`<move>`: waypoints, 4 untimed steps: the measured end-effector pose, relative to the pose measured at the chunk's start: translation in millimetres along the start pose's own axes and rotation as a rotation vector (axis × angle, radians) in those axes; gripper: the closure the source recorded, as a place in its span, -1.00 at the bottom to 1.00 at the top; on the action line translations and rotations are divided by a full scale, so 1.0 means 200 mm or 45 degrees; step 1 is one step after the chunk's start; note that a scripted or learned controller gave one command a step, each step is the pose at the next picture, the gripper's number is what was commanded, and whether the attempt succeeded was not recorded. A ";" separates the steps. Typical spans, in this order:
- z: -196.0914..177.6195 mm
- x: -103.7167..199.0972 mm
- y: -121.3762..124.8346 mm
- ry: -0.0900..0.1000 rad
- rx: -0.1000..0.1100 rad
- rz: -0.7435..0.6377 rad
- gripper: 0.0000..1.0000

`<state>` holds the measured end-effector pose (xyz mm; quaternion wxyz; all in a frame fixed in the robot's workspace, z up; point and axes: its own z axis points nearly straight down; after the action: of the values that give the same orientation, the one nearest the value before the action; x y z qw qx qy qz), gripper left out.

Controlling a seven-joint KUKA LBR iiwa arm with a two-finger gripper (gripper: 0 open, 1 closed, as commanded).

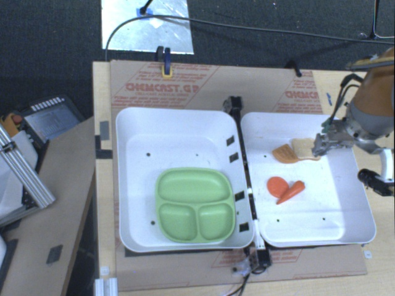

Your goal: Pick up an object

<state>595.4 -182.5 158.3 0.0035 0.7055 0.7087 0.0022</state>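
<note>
Two shallow white bins are sitting side by side on the bench, meeting along a dark seam that runs down the middle. The left bin [133, 165] is holding a green divided tray [195, 203], which is lying flat toward the bin's near edge, with one long compartment at the back and two smaller ones in front. All three compartments are showing bare green.

The right bin [345, 221] is holding the loose items. A tan, bread-like slice [302, 147] is lying in the far half of the bin, and a darker brown rounded piece [284, 155] is resting against its left side, touching or slightly overlapping it. Nearer the camera, roughly mid-bin, a round red piece [277, 185] is lying beside an orange carrot-shaped piece [292, 191]; the two are touching, with the carrot shape angling up toward the right.

The arm [373, 103] is reaching in from the right, its orange band showing above the grey wrist. The gripper [322, 145] is hanging low over the right bin, right at the tan slice's right end. From this slanted angle it is hard to say whether the tip is pressing on the slice or just poised above it, and nothing is visibly lifted between the tips. How far apart they are standing cannot be told at this distance.
</note>
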 end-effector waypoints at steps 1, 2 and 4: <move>-0.33 0.00 0.02 -0.001 -0.001 0.000 1.00; -0.54 -0.01 0.03 0.000 0.002 0.000 1.00; -0.49 0.49 0.02 0.005 0.008 -0.006 1.00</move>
<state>598.4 -84.7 256.3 0.0001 0.7038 0.7104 0.0013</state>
